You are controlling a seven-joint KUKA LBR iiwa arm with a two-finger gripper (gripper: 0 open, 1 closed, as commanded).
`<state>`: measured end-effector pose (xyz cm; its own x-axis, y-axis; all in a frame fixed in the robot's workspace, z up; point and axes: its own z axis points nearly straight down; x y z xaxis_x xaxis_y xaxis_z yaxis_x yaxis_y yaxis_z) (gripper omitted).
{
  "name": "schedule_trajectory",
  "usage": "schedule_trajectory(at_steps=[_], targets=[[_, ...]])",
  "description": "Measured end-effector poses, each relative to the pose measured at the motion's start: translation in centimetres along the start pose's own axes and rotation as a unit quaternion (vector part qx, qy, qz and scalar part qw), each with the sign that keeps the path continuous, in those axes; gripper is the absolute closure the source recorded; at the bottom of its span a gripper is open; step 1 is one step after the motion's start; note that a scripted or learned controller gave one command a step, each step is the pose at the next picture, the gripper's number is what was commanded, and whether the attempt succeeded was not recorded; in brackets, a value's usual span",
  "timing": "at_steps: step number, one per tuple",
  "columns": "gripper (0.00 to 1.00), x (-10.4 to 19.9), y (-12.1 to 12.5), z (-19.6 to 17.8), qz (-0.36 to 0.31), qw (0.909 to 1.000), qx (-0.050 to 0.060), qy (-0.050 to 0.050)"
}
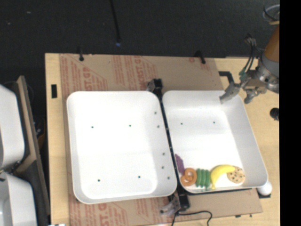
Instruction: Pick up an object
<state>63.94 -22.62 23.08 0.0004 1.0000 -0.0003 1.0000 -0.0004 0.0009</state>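
the wooden bench (141,69) fills the middle of the frame, its printed cardboard sheet showing around two shallow white bins. the left bin (75,126) sits at centre left with only small dark dots on its floor. the right bin (207,126) touches it along a dark clamp strip down the middle, and its lower right corner hangs past the cardboard edge.

the arm (270,55) comes in at the upper right, cut off by the frame edge so only its wrist and some cables show. the gripper (240,91) hovers over the upper right corner of the right bin with its two grey fingers spread apart and nothing between them.

the objects lie in a row along the bottom wall of the right bin, well apart from the gripper: a yellow banana (222,172), a green ridged piece (203,177), an orange ring (189,177), a speckled cookie (235,175) touching the banana, and a thin purple piece (179,163), too small to make out.
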Motion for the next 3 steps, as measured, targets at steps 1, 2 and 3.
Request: schedule_trajectory(at_steps=[1,2,3], targets=[[0.00,1.4,0.4,-8.3,-0.015,0.9999,-0.004,-0.001],[1.00,1.3,0.3,-8.9,-0.015,0.9999,0.000,-0.001],[1.00,0.8,4.9,-4.6,-0.032,0.9995,0.002,0.001]])
